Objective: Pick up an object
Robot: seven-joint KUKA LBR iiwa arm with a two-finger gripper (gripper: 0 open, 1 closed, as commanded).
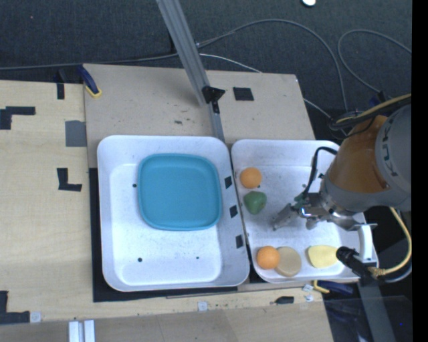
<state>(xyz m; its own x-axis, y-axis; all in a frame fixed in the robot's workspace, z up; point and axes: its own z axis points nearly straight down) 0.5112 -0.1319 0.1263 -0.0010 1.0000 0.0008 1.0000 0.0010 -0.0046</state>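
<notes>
Dark grey carpet floor (281,40) up top, loose black cables (334,47) trailing across it. Light wood bench (40,220) with black tape marks (65,179). Grey metal pole (190,53) slants down to the bench. Bright light spot (308,3) at top edge.

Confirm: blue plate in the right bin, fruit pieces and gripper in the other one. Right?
Not quite. The camera view shows the blue plate in the left bin. The fruit pieces, such as the orange ball, and the gripper are in the right bin.
</notes>
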